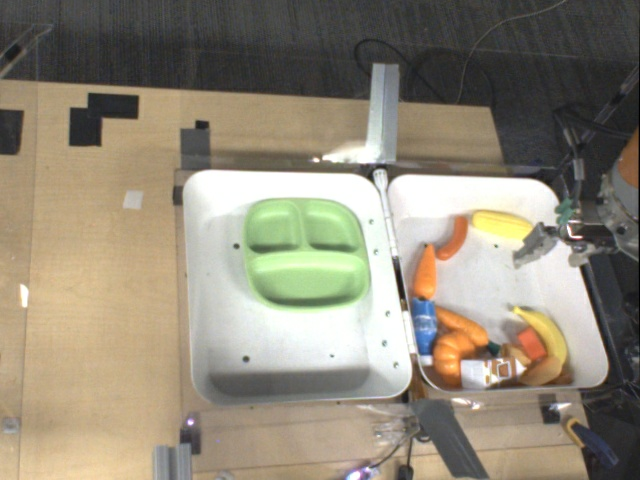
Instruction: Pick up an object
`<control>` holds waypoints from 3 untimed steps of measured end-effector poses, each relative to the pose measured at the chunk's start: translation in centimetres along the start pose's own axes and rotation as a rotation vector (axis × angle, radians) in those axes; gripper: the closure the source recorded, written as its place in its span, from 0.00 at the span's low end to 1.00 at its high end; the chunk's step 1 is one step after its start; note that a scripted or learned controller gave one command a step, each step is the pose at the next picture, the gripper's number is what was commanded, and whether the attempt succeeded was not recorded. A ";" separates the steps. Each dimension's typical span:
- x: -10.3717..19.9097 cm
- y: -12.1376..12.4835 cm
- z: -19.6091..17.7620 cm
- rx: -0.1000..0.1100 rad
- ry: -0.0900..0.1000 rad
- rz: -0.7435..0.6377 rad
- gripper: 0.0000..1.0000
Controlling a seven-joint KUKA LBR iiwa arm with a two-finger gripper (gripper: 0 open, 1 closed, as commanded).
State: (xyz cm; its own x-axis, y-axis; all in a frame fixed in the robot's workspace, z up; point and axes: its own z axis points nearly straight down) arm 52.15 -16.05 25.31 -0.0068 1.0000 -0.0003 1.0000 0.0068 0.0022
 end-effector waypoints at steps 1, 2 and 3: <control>3.6 4.6 6.8 0.002 0.001 0.062 0.00; 7.5 9.0 15.2 0.002 0.001 -0.083 0.00; 7.3 7.8 16.4 -0.010 0.001 -0.112 0.00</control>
State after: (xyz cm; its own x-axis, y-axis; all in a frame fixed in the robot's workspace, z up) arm 59.95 -8.75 8.96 -0.1183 0.9930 -0.0003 0.9929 0.1183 0.0123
